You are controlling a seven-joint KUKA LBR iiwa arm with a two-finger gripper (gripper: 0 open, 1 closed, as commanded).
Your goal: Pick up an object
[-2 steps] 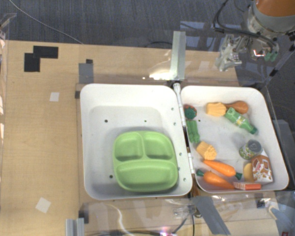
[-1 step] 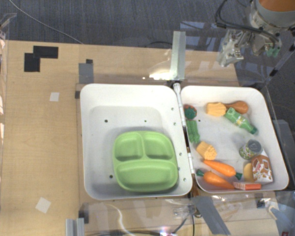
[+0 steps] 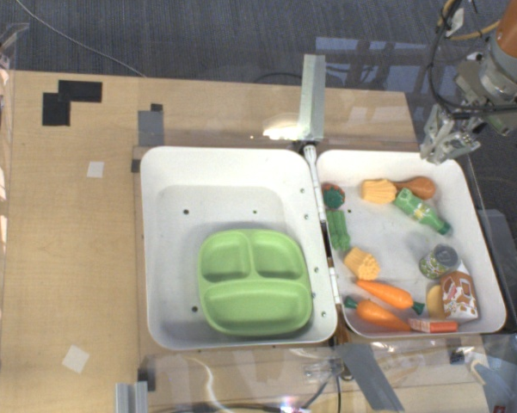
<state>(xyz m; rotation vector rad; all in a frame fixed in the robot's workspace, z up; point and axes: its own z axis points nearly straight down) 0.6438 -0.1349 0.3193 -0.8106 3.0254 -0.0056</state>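
Observation:
My gripper (image 3: 444, 143) hangs above the far right corner of the right bin (image 3: 482, 222), with nothing between its fingers. That bin holds toy food: a yellow piece with a brown end (image 3: 389, 190), a green bottle (image 3: 421, 212), a dark green cucumber (image 3: 336, 222), a cheese wedge (image 3: 362, 264), two carrots (image 3: 383, 293), a small can (image 3: 438, 262) and a red-and-white box (image 3: 456, 297). A green divided plate (image 3: 254, 280) lies in the left bin (image 3: 181, 188).
A metal post (image 3: 312, 101) stands behind the seam between the two bins. Cables (image 3: 452, 24) loop above the arm's wrist at the upper right. Light wooden bench (image 3: 60, 248) stretches to the left, with black marks at its far left.

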